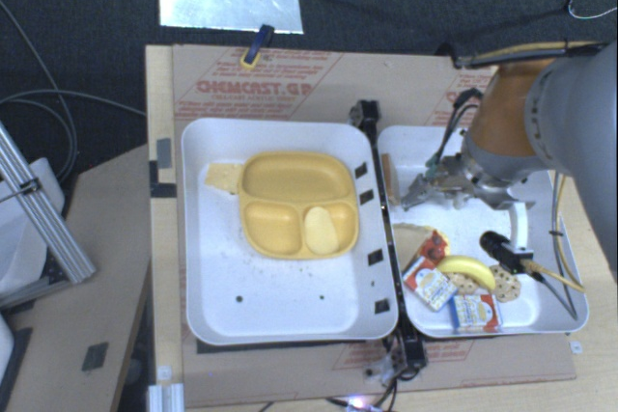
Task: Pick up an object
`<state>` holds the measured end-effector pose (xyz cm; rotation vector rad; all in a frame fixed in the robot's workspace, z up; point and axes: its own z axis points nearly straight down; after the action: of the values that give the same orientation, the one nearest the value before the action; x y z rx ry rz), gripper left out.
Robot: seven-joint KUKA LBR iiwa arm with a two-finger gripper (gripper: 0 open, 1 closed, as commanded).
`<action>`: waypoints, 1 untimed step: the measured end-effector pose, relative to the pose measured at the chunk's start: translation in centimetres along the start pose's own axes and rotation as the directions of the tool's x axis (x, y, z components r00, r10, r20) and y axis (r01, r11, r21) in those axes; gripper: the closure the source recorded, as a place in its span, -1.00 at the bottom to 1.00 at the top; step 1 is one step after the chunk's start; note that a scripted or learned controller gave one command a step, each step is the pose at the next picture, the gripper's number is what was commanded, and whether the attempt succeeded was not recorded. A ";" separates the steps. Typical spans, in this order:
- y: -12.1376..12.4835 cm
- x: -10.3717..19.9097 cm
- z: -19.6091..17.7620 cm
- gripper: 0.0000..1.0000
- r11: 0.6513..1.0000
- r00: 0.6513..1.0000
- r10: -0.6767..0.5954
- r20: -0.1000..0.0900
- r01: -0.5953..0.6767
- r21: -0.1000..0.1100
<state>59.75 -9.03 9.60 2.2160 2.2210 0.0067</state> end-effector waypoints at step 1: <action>-5.6 0.3 1.2 -1.00 1.000 1.000 0.004 0.000 -0.004 0.009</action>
<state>54.19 -8.74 8.35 2.2243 2.2212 -0.0038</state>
